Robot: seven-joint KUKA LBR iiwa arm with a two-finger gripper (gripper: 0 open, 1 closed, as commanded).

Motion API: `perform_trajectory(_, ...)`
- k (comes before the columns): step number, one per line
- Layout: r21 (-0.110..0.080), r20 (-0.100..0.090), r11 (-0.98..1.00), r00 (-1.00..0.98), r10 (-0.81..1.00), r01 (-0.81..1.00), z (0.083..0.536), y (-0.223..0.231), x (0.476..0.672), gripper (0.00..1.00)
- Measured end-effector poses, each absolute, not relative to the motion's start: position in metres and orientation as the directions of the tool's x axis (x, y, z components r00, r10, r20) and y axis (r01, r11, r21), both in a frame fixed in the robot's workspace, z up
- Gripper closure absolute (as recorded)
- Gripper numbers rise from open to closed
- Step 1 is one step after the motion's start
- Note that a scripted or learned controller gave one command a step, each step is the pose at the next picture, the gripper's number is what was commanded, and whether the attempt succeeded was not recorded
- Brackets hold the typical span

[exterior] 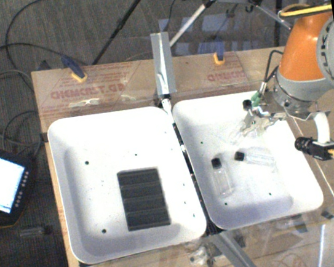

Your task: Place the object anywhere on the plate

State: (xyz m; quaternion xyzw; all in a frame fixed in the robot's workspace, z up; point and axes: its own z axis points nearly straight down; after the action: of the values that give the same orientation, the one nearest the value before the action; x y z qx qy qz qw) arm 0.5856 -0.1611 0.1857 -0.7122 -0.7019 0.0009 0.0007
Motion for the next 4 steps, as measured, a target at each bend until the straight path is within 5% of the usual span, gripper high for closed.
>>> perform_trajectory(1, -0.001, 0.002, 0.397, -0.397, 0.918, 0.918, 0.203, -0.057, 0.569, 1.0)
perform_trajectory(2, -0.003, 0.002, 0.431, -0.43, 0.903, 0.903, 0.206, 0.04, 0.538, 1.0)
perform_trajectory(4, 0.0, -0.002, 0.627, -0.627, 0.779, 0.779, 0.361, 0.12, 0.489, 1.0)
